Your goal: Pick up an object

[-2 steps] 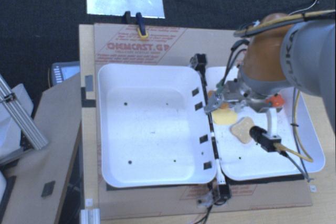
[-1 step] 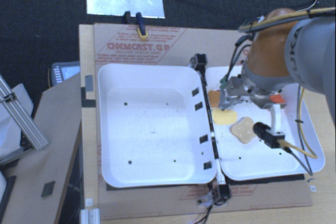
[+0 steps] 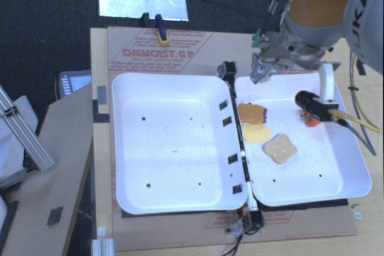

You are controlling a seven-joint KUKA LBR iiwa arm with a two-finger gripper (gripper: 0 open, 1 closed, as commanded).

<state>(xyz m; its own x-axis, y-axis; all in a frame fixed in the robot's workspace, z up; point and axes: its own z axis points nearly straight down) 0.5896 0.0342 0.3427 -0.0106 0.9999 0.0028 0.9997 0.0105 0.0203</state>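
A cardboard sheet [image 3: 162, 52] covers the bench [image 3: 99, 159] beneath left bin [image 3: 174, 150] and right bin [image 3: 312, 184].

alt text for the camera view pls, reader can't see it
A robot arm's pincer hangs above the far corner of the right-hand white bin. Near that bin's inner wall lie an orange-brown piece, a yellow piece and a tan toast-shaped piece. A second white bin sits beside it.
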